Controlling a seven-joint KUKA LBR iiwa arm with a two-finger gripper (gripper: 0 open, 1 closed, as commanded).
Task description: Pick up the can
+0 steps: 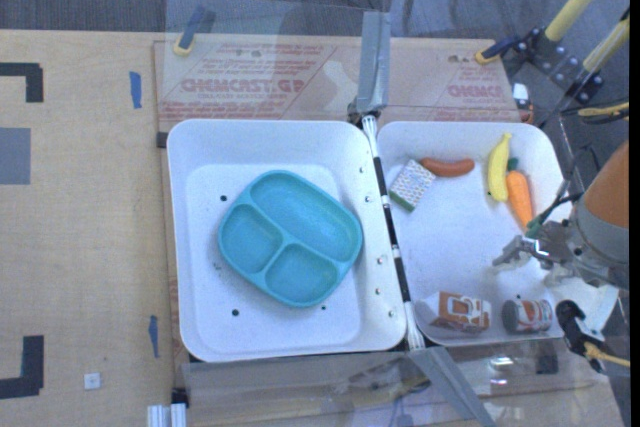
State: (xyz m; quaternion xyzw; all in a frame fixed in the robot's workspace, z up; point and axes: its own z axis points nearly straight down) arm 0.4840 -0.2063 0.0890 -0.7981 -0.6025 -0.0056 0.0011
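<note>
**Can lies in the right bin's near corner, tool beside it**

On the wooden desk (80, 245) the left bin (190, 165) carries a blue divided plate (290, 237), turned at a slant, with three compartments and nothing visible in them. The plate sits roughly in the middle of that bin, apart from its walls.

Across the central divide, the right bin (450, 255) holds several things. Near its far-left part lies a small green and white checked packet (411, 184), tilted. Just beyond it is an orange-red sausage (447, 167), lying crosswise. Further right, a yellow banana (497, 169) lies lengthwise, and an orange carrot (519, 198) lies just beside it, touching or nearly so.

Along the near edge of the right bin lies an orange and white carton (463, 311) on its side. Just right of it, close but apart, lies the can (528, 315), also on its side, with a grey end and an orange label, in the near right corner.

The tool (520, 253) hangs over the right side of the right bin, above the can in the view and below the carrot. Its fingers look spread, with nothing between them. The arm (605, 215) enters from the right edge.
</note>
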